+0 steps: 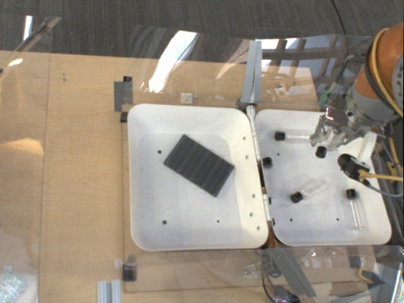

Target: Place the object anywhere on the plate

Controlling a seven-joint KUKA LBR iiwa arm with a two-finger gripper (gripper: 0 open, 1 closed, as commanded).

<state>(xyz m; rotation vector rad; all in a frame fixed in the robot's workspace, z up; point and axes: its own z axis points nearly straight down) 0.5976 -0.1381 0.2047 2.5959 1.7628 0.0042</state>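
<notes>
A dark grey ribbed rectangular plate (199, 165) lies at a slant in the left bin (145, 232). The right bin (379, 232) holds several small clear vials with black caps: one (285, 135) at its far left, one (308, 190) in the middle, one (355, 211) near the right wall. A lone black cap (266, 162) sits by the bin's left wall. My gripper (326, 139) hangs low over the far part of the right bin, with a black cap (320, 151) right beneath its tip. The gripper's body hides whether that piece is gripped.
A raised divider (257, 169) separates the two bins. The arm's wrist and orange band (379, 74) fill the upper right, and a black fitting with a yellow cable (351, 165) hangs over the right bin. Bare wooden bench (63, 169) stretches to the left.
</notes>
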